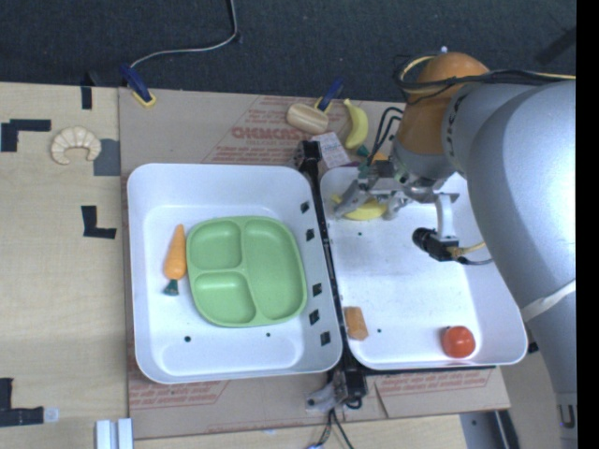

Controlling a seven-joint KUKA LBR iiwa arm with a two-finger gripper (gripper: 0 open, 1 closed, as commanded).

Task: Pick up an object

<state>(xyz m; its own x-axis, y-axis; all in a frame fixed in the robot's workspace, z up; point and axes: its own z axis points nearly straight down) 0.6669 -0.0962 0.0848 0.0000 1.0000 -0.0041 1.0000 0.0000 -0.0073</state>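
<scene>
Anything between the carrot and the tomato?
Camera view: the green plate, the bins' divider and an orange block lie between carrot and tomato.

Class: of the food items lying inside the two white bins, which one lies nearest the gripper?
The yellow piece at the right bin's top-left, directly beneath the gripper. The tomato, the orange block and the carrot all lie farther away.

A robotics lab, plainly: a big grey arm (524,185) with an orange band reaches over a wooden bench (56,279) marked with black tape. Two white bins (150,251) sit on taped-down cardboard (215,124), clamped with blue clips (137,84), a cable (220,26) trails across dark carpet, and the goods are toy food, like a plastic croissant (76,144).
</scene>
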